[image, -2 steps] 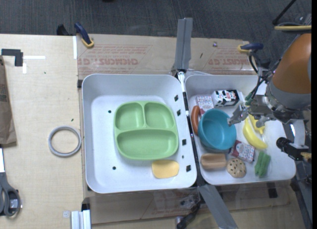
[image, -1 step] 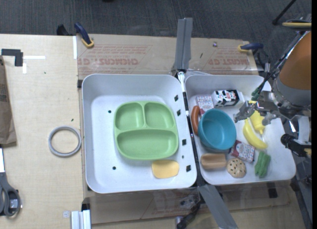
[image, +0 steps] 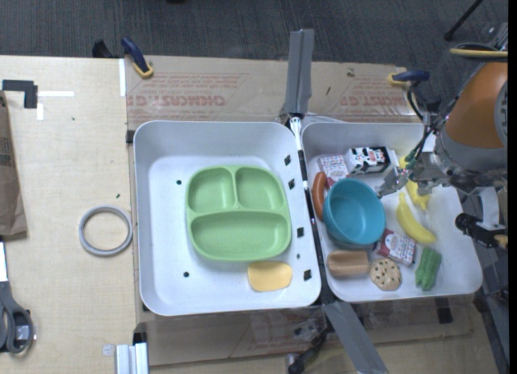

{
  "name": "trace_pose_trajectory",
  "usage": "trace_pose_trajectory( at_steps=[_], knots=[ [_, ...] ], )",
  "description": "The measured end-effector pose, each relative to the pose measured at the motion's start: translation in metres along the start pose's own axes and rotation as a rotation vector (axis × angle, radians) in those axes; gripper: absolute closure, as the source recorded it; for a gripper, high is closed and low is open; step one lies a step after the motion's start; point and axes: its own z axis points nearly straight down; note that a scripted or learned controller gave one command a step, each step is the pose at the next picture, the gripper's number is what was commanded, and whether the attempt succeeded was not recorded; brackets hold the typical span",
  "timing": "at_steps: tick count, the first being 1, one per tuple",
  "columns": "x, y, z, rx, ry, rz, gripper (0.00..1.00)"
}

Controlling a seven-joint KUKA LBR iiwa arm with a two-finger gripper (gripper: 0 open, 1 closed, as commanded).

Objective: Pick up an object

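Note:
My gripper (image: 408, 178) hangs over the upper right part of the right bin (image: 460, 283), open, with nothing between its fingers. It is just right of a cow-patterned carton (image: 367, 158) and above the top end of a yellow banana (image: 414, 223). A blue bowl (image: 354, 211) sits left of the banana, with a red sausage-like piece (image: 319, 191) at its left edge and a pink packet (image: 331, 166) behind it. Along the front lie a brown bun (image: 347, 263), a cookie (image: 386, 274), a red packet (image: 397, 247) and a green vegetable (image: 428, 267).
The left bin (image: 153, 203) holds a green divided plate (image: 238, 211) and a yellow block (image: 269, 275). On the bench at left lie a tape ring (image: 105, 229) and scissors (image: 12, 328). A metal divider (image: 299, 73) stands between the bins.

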Motion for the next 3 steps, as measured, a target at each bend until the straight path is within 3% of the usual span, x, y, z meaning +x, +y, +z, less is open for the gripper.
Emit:
trace_pose_trajectory(
  at_steps=[1, 2, 3],
  knots=[
    [-0.028, 0.056, 0.016, 0.003, 0.003, -0.053, 0.00],
    [-0.030, 0.055, 0.009, 0.007, -0.003, -0.054, 1.00],
    [-0.017, 0.079, -0.095, 0.011, -0.003, -0.015, 1.00]
  ],
)
